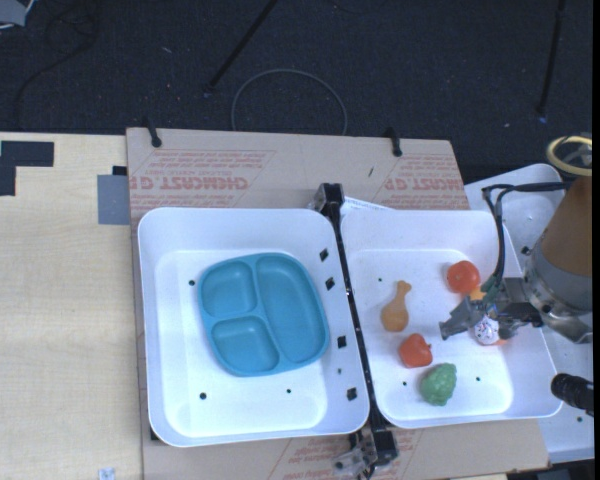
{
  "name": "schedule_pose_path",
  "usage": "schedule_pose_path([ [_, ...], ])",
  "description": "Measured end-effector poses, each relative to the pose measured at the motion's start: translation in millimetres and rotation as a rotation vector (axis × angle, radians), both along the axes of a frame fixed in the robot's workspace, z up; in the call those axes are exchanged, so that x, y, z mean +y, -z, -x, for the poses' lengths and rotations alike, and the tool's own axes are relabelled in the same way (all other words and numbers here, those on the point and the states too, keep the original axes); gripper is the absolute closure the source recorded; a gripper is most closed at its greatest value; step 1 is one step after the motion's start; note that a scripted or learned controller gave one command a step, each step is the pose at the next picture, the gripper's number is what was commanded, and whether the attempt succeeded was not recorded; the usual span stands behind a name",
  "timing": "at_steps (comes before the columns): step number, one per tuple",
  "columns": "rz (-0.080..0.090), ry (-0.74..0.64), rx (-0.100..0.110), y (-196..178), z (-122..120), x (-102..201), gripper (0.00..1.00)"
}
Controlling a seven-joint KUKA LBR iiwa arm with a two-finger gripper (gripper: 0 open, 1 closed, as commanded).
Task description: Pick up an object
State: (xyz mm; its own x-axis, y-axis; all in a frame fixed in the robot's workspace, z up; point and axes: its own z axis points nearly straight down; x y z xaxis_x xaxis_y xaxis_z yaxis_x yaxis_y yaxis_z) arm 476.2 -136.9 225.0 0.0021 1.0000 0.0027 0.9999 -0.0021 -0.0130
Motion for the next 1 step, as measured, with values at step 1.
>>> schedule_pose_path([
  [1,0.001,-0.002,-0.009,-4.2,-2.0,-0.1,0.0],
])
